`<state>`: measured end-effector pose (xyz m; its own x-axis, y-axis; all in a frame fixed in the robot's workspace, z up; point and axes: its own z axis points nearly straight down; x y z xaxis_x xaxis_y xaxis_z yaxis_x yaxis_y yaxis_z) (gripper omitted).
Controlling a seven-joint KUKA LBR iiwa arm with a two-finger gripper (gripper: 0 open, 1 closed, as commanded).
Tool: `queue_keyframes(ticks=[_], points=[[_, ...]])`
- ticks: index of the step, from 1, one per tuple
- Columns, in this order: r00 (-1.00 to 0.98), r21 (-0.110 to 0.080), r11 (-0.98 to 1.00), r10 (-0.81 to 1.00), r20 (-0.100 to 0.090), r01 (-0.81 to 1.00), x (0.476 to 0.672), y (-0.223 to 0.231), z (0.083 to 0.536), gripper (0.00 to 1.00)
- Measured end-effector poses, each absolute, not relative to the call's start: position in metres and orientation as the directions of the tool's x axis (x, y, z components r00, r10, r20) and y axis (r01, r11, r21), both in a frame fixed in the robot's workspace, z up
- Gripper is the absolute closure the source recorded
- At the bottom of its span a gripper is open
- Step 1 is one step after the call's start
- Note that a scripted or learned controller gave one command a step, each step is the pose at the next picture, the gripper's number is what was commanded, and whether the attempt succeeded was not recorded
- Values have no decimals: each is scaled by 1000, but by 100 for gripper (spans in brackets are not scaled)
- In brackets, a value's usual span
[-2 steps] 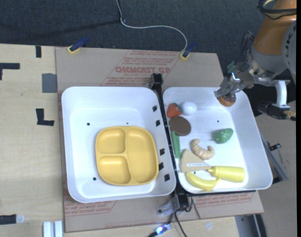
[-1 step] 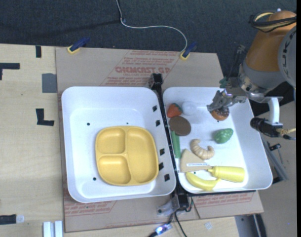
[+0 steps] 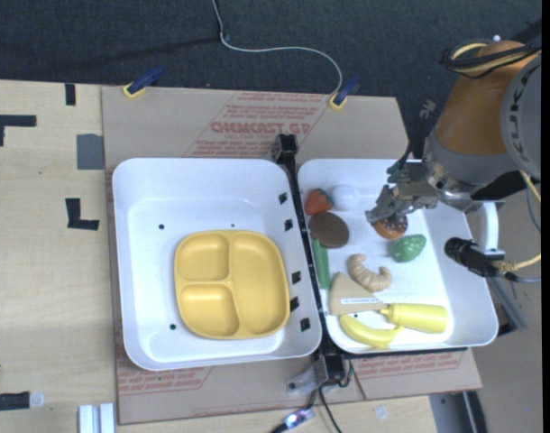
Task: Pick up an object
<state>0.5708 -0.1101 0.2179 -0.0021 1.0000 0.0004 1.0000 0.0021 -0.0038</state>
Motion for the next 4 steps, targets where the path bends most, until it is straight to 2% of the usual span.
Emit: queue_keyframes(ticks=[1, 2, 3, 4], points=[[-5, -3, 5, 1000, 2, 1000, 547, -68, 230, 100], [-3, -4, 3, 1000, 1, 1000, 526, -53, 232, 100], [-1, -4, 1, 1000, -1, 1000, 523, -54, 217, 100], [-3, 0, 3, 1000, 0, 1000, 524, -43, 232, 100]])
